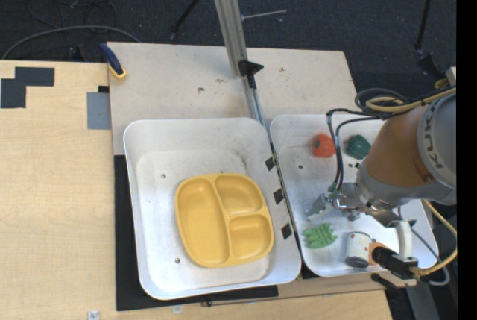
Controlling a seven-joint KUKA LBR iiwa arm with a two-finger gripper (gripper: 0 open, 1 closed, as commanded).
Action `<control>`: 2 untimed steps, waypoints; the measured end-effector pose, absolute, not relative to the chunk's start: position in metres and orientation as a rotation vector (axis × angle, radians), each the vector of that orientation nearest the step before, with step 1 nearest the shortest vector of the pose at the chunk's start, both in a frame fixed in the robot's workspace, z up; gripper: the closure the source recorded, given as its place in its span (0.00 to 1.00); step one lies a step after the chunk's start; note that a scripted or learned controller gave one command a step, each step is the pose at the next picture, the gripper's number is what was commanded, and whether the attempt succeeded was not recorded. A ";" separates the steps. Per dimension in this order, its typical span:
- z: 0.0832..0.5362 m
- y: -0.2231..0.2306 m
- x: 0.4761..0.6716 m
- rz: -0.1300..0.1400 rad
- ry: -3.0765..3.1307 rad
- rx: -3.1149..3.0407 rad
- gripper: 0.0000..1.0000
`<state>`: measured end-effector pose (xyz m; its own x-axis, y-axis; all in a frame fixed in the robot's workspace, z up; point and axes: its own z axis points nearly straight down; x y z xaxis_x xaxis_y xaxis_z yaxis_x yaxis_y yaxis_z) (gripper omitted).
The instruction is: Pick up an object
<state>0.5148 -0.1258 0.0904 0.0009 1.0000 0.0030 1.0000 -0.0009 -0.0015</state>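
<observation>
The right bin (298,184) holds a red-orange round object (323,146) near its far side, with a teal object (358,145) just right of it. A green ridged object (320,236) lies near the front, and a white cylinder with an orange end (358,248) lies to its right. My gripper (325,207) is low in the right bin, just above the green object and apart from the red one. Nothing shows in its grasp. The grey arm (402,154) covers the bin's right part.
The left bin (149,162) holds a yellow divided plate (223,219). An aluminium post (232,20) rises behind the bins. Black clips (276,177) sit on the rim between the bins. Cables (373,98) loop at the right.
</observation>
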 end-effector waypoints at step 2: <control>0.145 -0.127 0.517 0.000 -2.222 -2.220 1.00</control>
